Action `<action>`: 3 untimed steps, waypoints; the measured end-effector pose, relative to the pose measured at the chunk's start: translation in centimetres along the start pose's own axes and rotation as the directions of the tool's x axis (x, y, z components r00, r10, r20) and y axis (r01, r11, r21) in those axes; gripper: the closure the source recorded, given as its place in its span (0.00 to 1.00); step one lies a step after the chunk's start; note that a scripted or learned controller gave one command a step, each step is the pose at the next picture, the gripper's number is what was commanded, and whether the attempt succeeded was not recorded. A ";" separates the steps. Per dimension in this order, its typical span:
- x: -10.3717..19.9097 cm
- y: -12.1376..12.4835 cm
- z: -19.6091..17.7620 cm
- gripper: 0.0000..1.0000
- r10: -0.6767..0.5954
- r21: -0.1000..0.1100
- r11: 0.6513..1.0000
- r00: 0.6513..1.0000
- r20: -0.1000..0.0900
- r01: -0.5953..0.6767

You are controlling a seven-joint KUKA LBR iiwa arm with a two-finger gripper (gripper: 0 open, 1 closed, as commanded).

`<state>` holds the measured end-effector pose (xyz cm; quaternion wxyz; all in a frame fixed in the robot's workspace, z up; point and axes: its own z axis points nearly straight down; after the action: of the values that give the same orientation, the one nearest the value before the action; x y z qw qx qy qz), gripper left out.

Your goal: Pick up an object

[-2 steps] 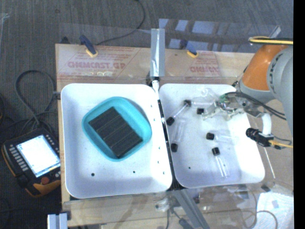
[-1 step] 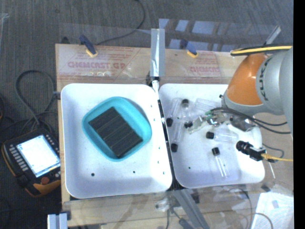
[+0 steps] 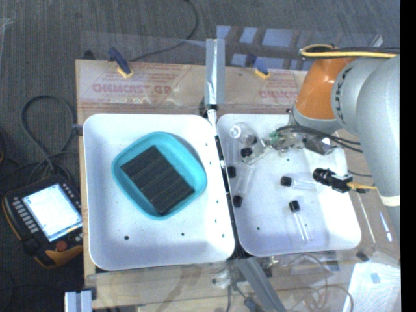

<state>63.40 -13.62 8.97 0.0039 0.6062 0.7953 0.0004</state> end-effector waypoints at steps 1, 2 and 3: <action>0.0 0.0 0.0 0.00 0.000 0.000 1.000 1.000 0.000 0.000; 0.0 0.0 -1.0 1.00 0.000 0.001 1.000 1.000 -0.002 0.000; 0.0 0.0 -0.9 0.00 0.000 0.001 1.000 1.000 -0.002 0.000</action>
<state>63.37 -13.59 9.92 0.0027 0.6062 0.7953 0.0007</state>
